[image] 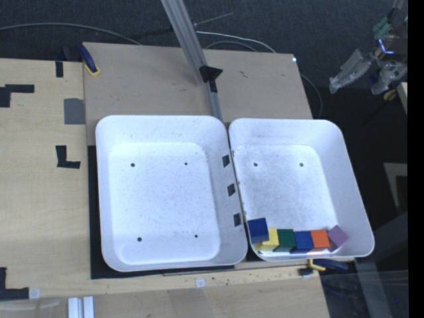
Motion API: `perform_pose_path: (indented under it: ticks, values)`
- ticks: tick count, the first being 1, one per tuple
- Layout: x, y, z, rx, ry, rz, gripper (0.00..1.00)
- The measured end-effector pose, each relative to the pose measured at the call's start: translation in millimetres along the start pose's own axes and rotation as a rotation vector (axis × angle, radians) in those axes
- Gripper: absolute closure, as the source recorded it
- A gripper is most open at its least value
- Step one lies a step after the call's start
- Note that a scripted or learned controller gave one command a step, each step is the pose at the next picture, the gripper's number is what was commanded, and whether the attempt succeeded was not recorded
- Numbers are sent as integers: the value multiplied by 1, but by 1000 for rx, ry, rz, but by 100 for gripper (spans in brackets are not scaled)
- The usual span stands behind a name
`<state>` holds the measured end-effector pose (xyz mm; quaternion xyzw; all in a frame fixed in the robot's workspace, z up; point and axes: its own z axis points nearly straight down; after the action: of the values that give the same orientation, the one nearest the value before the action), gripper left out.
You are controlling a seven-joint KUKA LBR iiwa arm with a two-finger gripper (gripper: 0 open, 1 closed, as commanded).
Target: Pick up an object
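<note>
Along the right bin's (331, 144) near wall, square-edged coloured blocks (295, 238).

A robotics lab: a plywood bench (165, 71) marked with black tape (63, 156) carries 2 white bins (106, 177) bolted side by side, loose cables (225, 42) trail behind, and an aluminium pole (182, 25) rises over it.

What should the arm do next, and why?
Probably swing the pincer down over the right bin, toward its near edge. It sits high, outside the bins, while the blocks, such as the blue block and orange block, crowd together along that edge.
</note>
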<state>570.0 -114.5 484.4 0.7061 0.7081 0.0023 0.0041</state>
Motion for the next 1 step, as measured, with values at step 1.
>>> perform_pose_path:
  ticks: [1]
  values:
    - [-14, 46, -11, 7, -1, 1, 0]
